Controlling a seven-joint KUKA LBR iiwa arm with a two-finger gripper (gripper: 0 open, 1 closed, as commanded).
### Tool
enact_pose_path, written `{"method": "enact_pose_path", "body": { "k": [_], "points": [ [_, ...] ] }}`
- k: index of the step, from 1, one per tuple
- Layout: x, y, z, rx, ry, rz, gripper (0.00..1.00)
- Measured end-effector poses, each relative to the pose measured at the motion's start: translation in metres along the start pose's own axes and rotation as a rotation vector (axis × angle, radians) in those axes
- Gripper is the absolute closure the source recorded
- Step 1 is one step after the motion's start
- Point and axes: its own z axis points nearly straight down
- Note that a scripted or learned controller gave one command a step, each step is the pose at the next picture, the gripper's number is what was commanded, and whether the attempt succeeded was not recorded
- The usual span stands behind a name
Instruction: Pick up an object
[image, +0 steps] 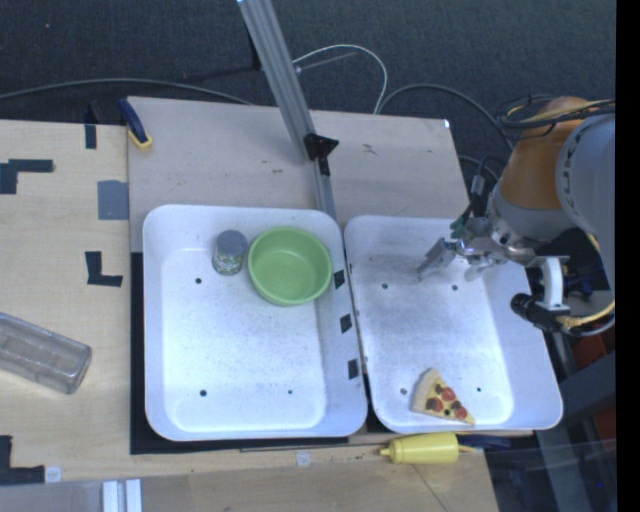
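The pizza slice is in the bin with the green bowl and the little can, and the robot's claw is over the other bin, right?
Not quite. The camera view shows the pizza slice in the right bin, near its front edge. The green bowl and the little can sit together in the left bin. The gripper hangs over the right bin, the same bin that has the pizza.

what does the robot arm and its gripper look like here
The arm is a rounded grey cylinder with a broad orange band above the wrist. Black cables loop over the top of it. The two-finger gripper is a small grey metal assembly, and a black-and-white fitting hangs beside it.
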Motion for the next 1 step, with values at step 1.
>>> {"method": "enact_pose_path", "body": {
  "k": [1],
  "points": [
    [0.0012,-0.0001,0.0529,-0.003,-0.002,0.0,0.0]
  ]
}}
